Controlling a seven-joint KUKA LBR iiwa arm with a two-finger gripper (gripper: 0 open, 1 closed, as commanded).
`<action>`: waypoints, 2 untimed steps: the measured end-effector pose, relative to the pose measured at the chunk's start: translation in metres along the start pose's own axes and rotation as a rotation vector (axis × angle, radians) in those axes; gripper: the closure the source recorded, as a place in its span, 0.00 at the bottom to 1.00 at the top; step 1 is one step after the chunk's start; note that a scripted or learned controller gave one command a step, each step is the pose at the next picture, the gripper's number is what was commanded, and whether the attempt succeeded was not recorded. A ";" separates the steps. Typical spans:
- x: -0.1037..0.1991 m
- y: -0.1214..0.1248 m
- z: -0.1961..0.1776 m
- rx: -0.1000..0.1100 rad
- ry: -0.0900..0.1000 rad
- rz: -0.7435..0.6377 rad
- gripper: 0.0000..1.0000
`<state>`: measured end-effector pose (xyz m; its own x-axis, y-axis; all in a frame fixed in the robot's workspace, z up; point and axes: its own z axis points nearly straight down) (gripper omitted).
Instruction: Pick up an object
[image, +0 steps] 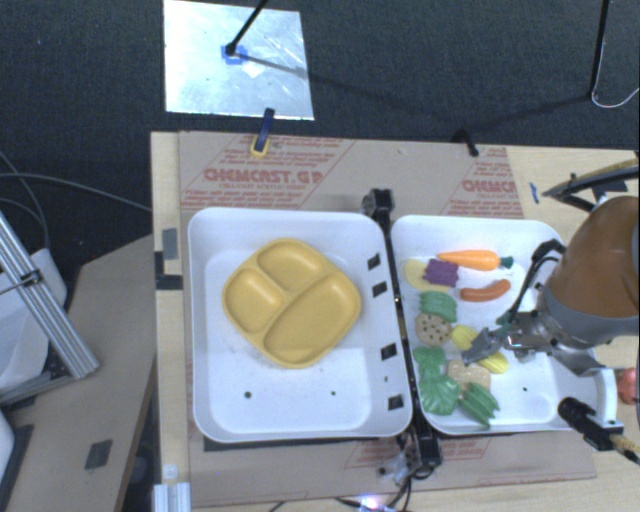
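Camera view: we are lowering the end effector (487, 346) over the yellow toy (466, 337) just below the sausage (484, 292); its grip we cannot tell; next, closing squarely.

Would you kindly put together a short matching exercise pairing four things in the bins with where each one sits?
Things:
1. yellow divided plate
2. carrot
3. sausage
4. hand

Places:
A. along the far side of the right bin
B. over the middle of the right bin, above the toy food
C. in the left bin
D. just nearer the camera than the carrot

Pairs: 1-C, 2-A, 3-D, 4-B
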<state>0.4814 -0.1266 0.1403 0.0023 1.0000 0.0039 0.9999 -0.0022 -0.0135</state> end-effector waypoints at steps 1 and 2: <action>0.017 0.052 0.057 -0.015 -0.002 -0.008 0.00; 0.016 0.052 0.043 -0.019 -0.004 -0.005 1.00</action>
<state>0.5324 -0.1110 0.0963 -0.0031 1.0000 0.0001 1.0000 0.0031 0.0051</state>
